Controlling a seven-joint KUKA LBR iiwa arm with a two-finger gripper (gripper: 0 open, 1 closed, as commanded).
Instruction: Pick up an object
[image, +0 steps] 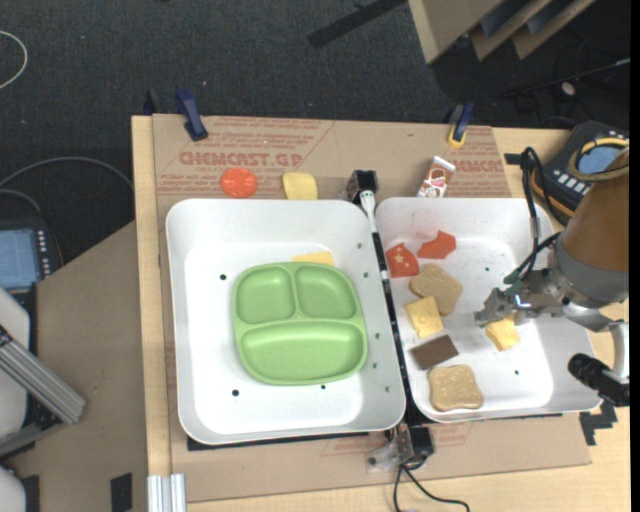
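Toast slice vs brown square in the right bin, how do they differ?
The toast slice is tan with a darker crust edge and a rounded bread outline; the brown square is flat dark brown with straight edges. The toast slice looks larger than the brown square. The toast slice lies nearest the bin's front wall, the brown square just behind it, toward the yellow cheese block. Both lie flat in the right bin, apart from the gripper.

A green three-compartment plastic plate (298, 323) lies in the left white bin (190, 300); blue clamps (190, 115) grip the cardboard-covered desk (330, 150).
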